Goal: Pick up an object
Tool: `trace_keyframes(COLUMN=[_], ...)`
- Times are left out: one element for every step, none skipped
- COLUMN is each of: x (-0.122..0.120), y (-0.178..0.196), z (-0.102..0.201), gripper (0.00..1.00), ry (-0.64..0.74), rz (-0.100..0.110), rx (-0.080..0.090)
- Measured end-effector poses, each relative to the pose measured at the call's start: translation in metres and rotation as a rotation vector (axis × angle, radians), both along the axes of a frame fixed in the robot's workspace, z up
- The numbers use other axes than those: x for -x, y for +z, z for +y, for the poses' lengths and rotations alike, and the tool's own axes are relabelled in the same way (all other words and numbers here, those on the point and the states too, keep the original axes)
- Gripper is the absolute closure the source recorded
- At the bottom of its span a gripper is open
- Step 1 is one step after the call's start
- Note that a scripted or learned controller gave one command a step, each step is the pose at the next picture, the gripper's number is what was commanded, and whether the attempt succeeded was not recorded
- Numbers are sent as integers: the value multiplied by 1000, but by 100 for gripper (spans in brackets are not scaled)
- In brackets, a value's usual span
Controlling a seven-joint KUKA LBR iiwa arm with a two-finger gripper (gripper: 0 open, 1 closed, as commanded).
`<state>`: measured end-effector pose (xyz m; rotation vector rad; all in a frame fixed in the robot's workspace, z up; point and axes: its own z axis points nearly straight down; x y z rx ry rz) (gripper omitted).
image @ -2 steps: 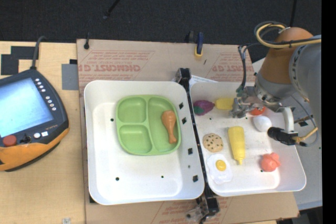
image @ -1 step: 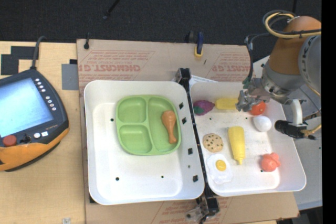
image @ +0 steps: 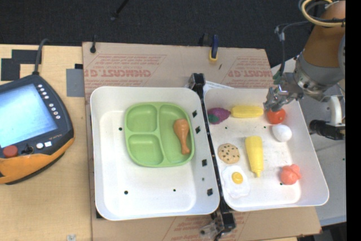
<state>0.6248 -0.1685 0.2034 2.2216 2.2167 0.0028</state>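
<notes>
Right bin [image: 316, 189]: tool [image: 274, 103] atop tomato [image: 276, 116]

A: How many bins on the counter?
B: Two white bins [image: 107, 121], side by side.
A: And the toy food?
B: One chicken drumstick [image: 182, 134], one cookie [image: 228, 153], one fried egg [image: 236, 179], one white egg [image: 281, 133], two yellow pieces [image: 254, 154], two red ones [image: 290, 174], one purple piece [image: 219, 115].
A: Plates?
B: One green plate [image: 148, 144].
</notes>
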Motion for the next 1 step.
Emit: trace_keyframes(x=[0], y=[26], z=[-3], gripper=[100], ry=[1], rz=[3], rx=[-1])
